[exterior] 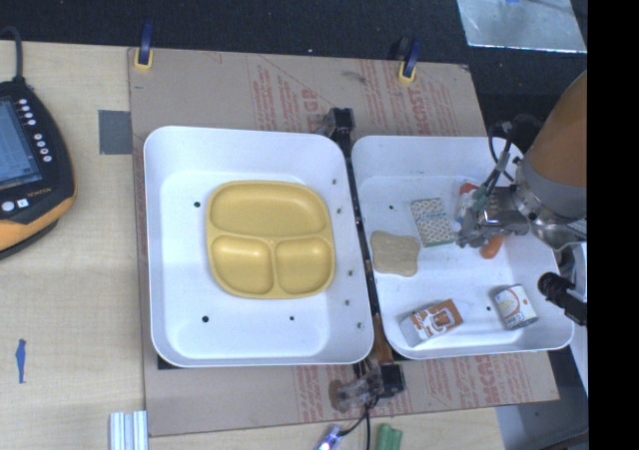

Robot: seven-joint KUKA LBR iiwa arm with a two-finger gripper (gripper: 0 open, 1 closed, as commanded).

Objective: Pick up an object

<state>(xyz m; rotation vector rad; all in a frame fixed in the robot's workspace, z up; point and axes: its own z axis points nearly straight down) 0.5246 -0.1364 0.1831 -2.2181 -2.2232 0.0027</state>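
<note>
Hand (477, 224) low in right bin (399, 154), beside patterned packet (430, 220); finger state unclear.

White bins (170, 238), a yellow tray (270, 238), a tan sponge (395, 253).

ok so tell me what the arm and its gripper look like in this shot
The arm is a rounded body, orange on its upper part and grey below, entering from the right. A thin dark cable loops from it toward the gripper, a small assembly of dark and metallic grey parts. No markings can be made out.
</note>
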